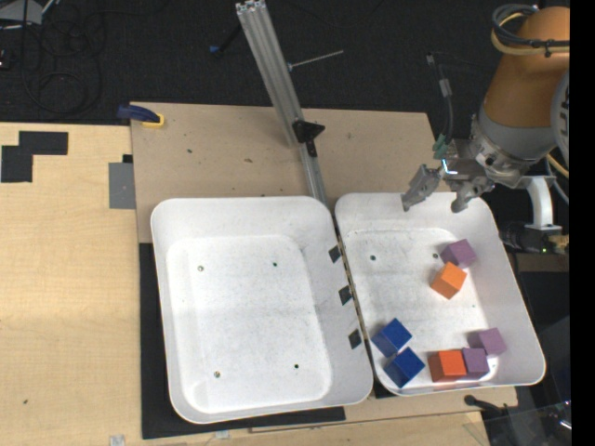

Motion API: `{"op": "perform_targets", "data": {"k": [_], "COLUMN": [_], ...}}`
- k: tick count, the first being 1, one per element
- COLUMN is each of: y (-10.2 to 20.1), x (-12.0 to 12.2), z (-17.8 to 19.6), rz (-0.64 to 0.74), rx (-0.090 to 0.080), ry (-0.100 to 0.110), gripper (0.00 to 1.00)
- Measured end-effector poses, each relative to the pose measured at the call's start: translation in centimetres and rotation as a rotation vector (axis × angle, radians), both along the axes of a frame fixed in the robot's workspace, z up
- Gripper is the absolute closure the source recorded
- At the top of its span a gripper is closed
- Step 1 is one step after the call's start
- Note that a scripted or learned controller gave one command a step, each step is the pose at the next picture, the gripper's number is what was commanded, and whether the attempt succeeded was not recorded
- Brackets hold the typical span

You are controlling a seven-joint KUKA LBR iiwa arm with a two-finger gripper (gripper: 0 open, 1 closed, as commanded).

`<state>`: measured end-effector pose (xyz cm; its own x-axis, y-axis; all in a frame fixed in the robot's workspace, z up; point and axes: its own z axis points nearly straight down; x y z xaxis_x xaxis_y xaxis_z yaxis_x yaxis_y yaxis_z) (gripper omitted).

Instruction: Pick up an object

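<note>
Nearest the camera, along the front wall of the right bin (521, 249), a cluster of blocks was seen: two blue cubes (398, 349) stacked diagonally near the divider, the upper one turned corner-on, then a dark red block (434, 367) pressed against an orange block (453, 363), a purple block (475, 361) touching that, and a second purple cube (489, 342) just behind it towards the bin's right corner. These were lined up roughly left to right along the wall. Farther in, an orange cube (448, 280) was found lying tilted, a corner pointed towards the front, with a purple cube (458, 253) touching it on its far side; the pair's line ran diagonally away to the right. All the blocks were plain and nearly cubic, so no long axis could be made out, and no writing or labels could be read on them. The left bin (186, 214) lay alongside, joined by black clips (342, 294). Beyond, over the right bin's far edge, the gripper (439, 191) was held with its fingers spread apart and nothing between them, well apart from the blocks. Behind it, an aluminium rail (274, 72) slanted away across the bench (223, 151).
</note>
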<state>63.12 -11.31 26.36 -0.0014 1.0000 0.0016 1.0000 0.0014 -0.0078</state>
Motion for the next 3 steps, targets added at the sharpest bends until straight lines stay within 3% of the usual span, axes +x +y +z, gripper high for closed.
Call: {"op": "perform_targets", "data": {"k": [1,3], "y": [0.0,-0.2], "x": [0.1,-0.9], "z": [0.3,-9.9], "rz": [0.0,-0.005], "rx": [-0.001,0.0], "ry": [-0.005,0.001], "gripper": [0.0,0.0]}}
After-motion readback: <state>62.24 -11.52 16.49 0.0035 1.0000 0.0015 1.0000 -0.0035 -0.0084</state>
